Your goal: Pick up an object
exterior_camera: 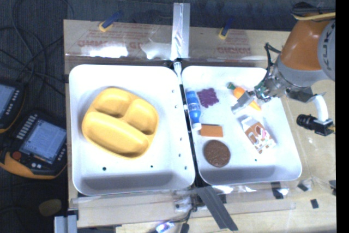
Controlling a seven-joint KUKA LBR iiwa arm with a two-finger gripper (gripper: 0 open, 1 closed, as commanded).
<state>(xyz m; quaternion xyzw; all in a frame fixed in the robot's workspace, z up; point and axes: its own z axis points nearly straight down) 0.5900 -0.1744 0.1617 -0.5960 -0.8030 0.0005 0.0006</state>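
My gripper hangs low over the upper middle of the right bin, its grey fingers reaching left from the orange-banded wrist. Just above it lies a small carrot-like toy with an orange body and green tip. A purple grape cluster lies to the left, beside a blue and white tube along the bin's left wall. Below sit an orange block, a brown round disc and a white patterned packet.
The left bin holds a large yellow bread-shaped object. A metal divider post stands behind the bins. A teach pendant and cables lie off the bench at left.
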